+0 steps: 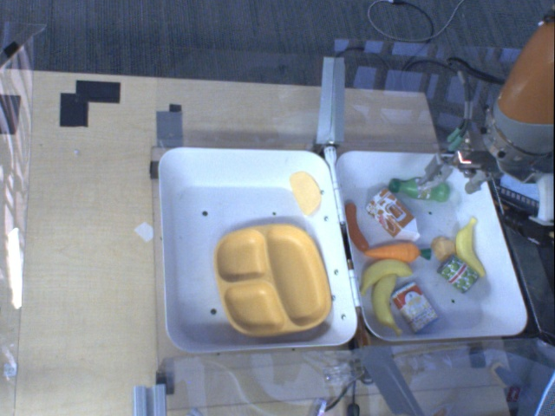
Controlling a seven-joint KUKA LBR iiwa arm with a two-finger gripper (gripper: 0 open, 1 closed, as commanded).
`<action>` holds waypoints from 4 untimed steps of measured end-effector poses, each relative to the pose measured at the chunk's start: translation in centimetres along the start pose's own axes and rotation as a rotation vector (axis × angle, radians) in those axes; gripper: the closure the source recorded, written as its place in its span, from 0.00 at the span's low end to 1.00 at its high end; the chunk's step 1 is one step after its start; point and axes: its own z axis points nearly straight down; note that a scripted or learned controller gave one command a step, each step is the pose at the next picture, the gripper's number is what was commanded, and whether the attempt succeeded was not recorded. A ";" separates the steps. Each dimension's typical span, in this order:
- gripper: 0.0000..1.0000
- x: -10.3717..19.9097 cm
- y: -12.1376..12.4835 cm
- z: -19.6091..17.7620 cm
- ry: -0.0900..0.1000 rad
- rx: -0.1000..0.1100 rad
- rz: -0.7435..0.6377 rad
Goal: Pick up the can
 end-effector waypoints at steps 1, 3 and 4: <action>0.00 -7.2 -1.9 12.6 0.000 0.001 0.007; 0.00 -3.8 -8.8 15.2 -0.006 -0.012 -0.180; 0.00 -6.9 -10.4 15.2 -0.006 -0.012 -0.424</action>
